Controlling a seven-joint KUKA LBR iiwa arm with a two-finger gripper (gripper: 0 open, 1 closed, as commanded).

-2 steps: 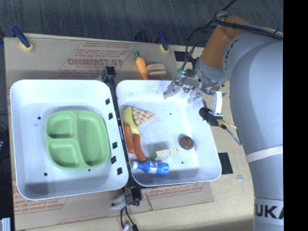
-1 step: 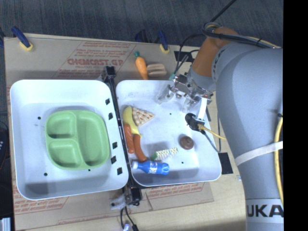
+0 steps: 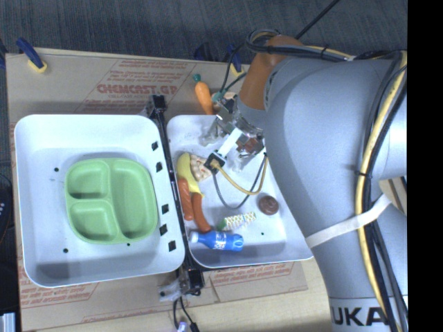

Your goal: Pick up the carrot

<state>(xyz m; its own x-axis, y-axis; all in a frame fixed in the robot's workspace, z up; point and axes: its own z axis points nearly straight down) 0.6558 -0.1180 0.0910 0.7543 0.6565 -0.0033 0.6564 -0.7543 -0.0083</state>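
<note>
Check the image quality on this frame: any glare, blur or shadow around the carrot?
Camera view: soft and low-resolution overall, with small items like the carrot fuzzy-edged; the white right bin and left bin are bright but not blown out; a faint shadow lies along the left bin's inner walls; the grey arm shows a mild sheen; the gripper area is cluttered and hard to resolve.

- Both bins [image 3: 41, 144]: white plastic, smooth, slight sheen along the rims.
- Divided tray [image 3: 111, 200]: pale green plastic, smooth, softly glossy.
- Surface [image 3: 131, 78]: brown cardboard sheet, matt, printed with red lettering.
- Arm [image 3: 325, 158]: grey painted casing, smooth, satin; orange band [image 3: 257, 81] equally smooth.
- Carrot [image 3: 203, 97]: orange, smooth, plastic-looking, with a green top.
- Bottle [image 3: 217, 241]: blue plastic, glossy, white cap.
- Sausage [image 3: 192, 203]: orange-red, smooth, shiny.
- Floor [image 3: 138, 12]: dark grey, finely textured, carpet-like, matt.
</note>
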